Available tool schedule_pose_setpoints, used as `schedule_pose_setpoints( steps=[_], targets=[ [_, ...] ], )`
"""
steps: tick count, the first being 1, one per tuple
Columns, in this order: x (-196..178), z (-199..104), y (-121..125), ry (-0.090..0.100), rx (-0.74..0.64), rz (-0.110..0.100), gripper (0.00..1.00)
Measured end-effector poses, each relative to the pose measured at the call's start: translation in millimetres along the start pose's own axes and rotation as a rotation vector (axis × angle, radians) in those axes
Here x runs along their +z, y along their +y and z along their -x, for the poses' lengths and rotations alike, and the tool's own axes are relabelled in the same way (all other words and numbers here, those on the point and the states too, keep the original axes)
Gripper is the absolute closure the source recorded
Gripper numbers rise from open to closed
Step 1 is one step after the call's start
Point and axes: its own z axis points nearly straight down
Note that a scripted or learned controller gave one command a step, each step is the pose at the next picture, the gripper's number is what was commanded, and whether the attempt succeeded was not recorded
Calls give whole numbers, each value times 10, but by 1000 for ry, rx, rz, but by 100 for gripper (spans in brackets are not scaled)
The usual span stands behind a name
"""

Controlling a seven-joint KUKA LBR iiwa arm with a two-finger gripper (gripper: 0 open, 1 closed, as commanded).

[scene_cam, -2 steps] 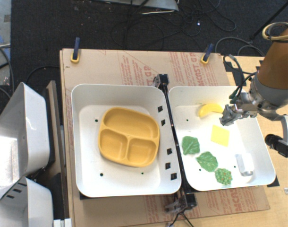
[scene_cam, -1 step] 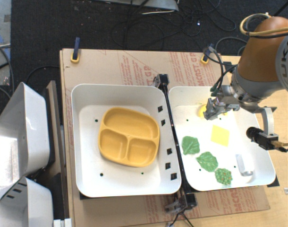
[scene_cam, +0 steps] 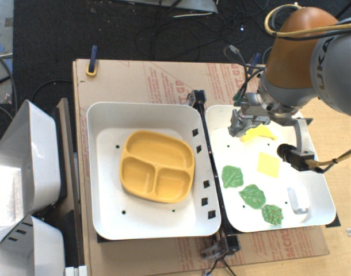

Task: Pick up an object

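The grey arm with its orange band reaches in from the upper right of the frame, and its claw [scene_cam: 244, 126] hangs low over the upper part of the right bin [scene_cam: 325, 209]. Whether the claw is apart or together cannot be told from this angle. Just beside it, toward the right, lies a yellow banana-shaped piece [scene_cam: 260, 134], partly hidden by the claw; nothing is seen clamped in the claw.

Lower in the same bin, near its middle, a yellow square slice [scene_cam: 269, 165] lies flat. Three green leafy pieces run in a slanting line toward the lower right: one [scene_cam: 232, 176] at mid-left, one [scene_cam: 253, 196] below it, and a bumpier one [scene_cam: 272, 214] near the lower edge. A small pale object [scene_cam: 297, 200] sits near the right wall.

The left bin [scene_cam: 100, 211] holds a yellow divided tray [scene_cam: 157, 165], lying flat near its middle. Both bins sit side by side on the table [scene_cam: 147, 79].
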Motion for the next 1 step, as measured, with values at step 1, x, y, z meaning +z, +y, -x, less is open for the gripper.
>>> schedule_pose_setpoints(
  steps=[1],
  targets=[
    [167,-452,247,-1,1,-1,100]
  ],
)
